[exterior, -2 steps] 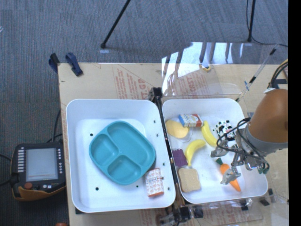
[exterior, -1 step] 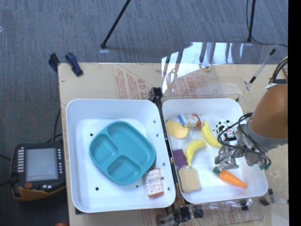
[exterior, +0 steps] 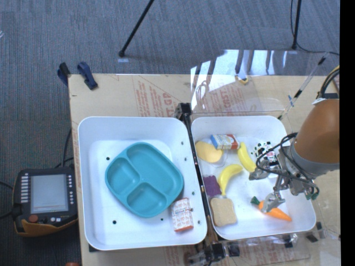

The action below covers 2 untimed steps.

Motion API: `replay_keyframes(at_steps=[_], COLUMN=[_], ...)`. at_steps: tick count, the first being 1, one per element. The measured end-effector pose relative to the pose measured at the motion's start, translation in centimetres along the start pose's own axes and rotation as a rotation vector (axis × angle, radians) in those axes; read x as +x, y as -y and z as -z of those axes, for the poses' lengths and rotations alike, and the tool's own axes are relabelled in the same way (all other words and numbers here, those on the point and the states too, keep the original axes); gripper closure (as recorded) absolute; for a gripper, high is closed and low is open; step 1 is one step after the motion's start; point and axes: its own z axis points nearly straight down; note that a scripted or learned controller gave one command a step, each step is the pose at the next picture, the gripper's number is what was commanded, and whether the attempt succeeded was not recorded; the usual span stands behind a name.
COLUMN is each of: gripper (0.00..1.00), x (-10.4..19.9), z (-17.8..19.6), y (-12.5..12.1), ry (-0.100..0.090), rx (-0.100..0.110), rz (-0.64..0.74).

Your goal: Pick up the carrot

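Look to the right-hand bin (exterior: 302,215), at its front right corner: the carrot (exterior: 275,213) lies there, its long axis running from the green top at the left, down and rightward to the orange tip. Your gripper (exterior: 272,201) sits directly above the carrot's leafy end, touching or nearly so. Whether it is clenched or released, you cannot tell from this slant. The yellow banana (exterior: 229,175) lies well clear to the carrot's upper left.
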Motion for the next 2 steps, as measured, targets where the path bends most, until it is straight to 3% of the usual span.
replay_keyframes(at_steps=[1,2], gripper=[0.00,1.00], x=[3.8,3.4], z=[-2.9,-1.8], y=[0.7,0.4], ry=[-0.005,0.000], rx=[0.001,0.001], rz=[-0.012,-0.003])
